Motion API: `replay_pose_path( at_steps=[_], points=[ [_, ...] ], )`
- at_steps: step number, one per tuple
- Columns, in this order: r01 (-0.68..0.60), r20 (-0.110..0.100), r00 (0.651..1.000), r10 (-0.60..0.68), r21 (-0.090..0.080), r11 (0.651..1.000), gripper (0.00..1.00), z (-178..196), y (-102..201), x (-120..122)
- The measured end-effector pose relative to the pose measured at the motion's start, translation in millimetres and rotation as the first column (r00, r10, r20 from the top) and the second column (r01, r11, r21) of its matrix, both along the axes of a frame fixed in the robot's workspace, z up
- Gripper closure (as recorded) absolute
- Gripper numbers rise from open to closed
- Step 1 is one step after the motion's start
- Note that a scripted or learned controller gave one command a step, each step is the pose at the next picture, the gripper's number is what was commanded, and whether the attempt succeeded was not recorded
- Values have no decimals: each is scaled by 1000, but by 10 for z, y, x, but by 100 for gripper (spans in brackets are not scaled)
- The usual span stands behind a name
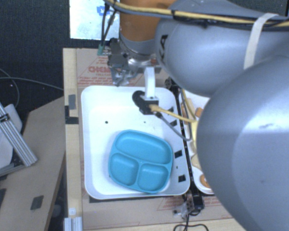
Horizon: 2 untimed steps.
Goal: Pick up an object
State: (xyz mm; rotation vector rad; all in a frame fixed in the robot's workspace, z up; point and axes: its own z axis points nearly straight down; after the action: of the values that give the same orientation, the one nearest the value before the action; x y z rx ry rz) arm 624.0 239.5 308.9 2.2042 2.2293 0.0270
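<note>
blue tray (140, 161) lies near-right in left bin (94, 129), bare floor far-left | end effector (121, 76) over bin's far edge, grip unreadable | arm (241, 81) hides right bin

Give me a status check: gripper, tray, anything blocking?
Gripper above the left bin's far edge, nothing seen in it. Blue tray lies flat in that bin, untouched. Arm covers the right bin.
</note>
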Motion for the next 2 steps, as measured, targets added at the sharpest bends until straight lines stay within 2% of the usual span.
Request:
replay_pose_path(
  at_steps=[1,2],
  points=[
    [15,-14,1000,-15,-10,1000,100,-281,-502,467],
    [-1,-7,1000,1,0,1000,100,1034,-11,-386]
  ],
)
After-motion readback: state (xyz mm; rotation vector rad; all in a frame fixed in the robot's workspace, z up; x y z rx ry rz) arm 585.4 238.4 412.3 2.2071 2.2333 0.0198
